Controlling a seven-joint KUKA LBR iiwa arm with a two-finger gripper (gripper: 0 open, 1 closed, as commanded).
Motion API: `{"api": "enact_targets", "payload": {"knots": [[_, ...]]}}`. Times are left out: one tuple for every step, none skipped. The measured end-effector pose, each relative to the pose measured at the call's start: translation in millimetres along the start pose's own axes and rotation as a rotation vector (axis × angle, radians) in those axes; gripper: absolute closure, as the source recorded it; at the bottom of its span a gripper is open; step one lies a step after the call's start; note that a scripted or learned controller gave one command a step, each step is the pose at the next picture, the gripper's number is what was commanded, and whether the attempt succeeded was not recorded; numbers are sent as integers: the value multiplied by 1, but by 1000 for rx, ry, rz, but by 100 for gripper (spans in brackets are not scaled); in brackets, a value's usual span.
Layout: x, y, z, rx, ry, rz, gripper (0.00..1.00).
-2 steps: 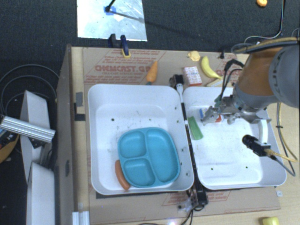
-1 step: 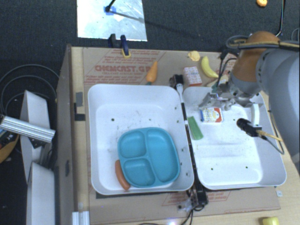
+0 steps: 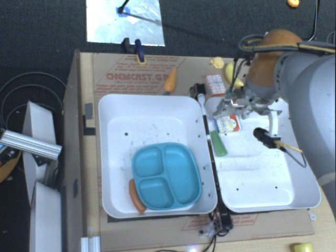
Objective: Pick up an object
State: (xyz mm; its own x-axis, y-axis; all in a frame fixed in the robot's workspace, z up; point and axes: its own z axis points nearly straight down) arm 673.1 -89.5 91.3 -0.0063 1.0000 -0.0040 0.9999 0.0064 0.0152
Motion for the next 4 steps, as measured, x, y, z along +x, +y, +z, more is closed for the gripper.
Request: {"api": "enact_targets", "payload": {"knots": [[-32,-69,-2,-5,3,9,0],[-40,-137,-12,17,4,8,0],[-11,-75,6,10,4,-2,0],[-13,-76,-5,11,5,2,100]]}}
